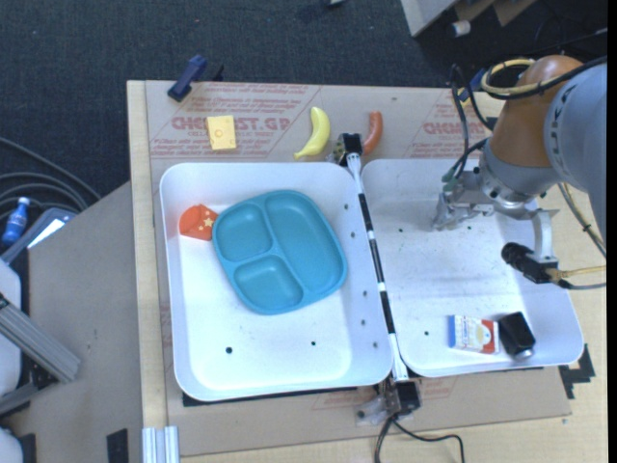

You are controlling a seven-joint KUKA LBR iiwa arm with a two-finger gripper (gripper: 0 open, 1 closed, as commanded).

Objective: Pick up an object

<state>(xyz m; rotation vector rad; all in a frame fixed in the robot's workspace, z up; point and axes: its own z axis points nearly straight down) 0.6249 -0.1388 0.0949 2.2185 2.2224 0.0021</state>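
My gripper (453, 212) hangs low over the upper middle of the right bin (424, 268), on the end of the grey arm with its orange band (525, 123). The bin floor right under it is bare white. A small white, red and blue box (472, 334) and a black block (518, 335) lie side by side at that bin's near right corner, well below the gripper. In the left bin (193, 345) rests a blue divided plate (279, 250), with a red strawberry-like piece (198, 222) at its left rim.
On the cardboard behind the bins lie a yellow banana (313, 133), an orange-red sausage shape (373, 131), a yellow square (221, 133) and a blue clip (186, 77). A black clamp (350, 147) sits where the bins meet. Cables run along the right side.
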